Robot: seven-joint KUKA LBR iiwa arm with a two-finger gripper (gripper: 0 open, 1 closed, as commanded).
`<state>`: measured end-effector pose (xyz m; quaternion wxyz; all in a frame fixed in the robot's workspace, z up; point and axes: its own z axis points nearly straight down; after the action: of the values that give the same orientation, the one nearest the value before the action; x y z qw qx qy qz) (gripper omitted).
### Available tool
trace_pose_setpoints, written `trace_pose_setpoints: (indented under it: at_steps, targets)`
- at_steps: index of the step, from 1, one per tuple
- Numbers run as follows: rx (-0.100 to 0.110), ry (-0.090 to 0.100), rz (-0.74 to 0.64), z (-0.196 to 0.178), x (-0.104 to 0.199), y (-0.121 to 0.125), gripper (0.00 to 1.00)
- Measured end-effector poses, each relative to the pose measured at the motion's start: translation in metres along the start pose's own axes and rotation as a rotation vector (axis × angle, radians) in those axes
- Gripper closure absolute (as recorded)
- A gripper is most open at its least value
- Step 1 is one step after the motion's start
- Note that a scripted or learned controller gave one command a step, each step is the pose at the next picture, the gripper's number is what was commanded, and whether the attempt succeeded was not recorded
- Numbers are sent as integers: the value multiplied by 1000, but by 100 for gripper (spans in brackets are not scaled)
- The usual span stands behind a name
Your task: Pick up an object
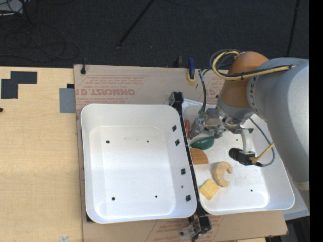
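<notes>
1. Where the arm [272, 84] reaches in from the right, its gripper [208, 127] sits low over the right bin [262, 198], near the divider — finger state cannot be told.
2. Two white bins stand side by side; the left bin [131, 160] is one.
3. Right bin contents — one green object [204, 143] just under the gripper, one orange-brown block [199, 158], one curved tan piece [222, 174], one yellow block [209, 189].

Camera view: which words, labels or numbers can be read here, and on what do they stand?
"CHEMCAST" (likely), red print seen upside down on the brown board behind the left bin.
Smaller red lines around it: too blurred to read.
Red print on the board's front edge: too small to read.
</notes>
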<state>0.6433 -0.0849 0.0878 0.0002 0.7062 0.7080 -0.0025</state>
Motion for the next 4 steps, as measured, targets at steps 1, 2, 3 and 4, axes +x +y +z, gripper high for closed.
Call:
trace_pose_setpoints:
  at_steps: [1,2,3,4]
  targets:
    - [4,4,5,1,-24,-41,0]
    - [-4,4,1,0,-13,2,0]
    - [3,3,7,1,-60,-44,0]
    - [-4,5,-1,0,-18,2,0]
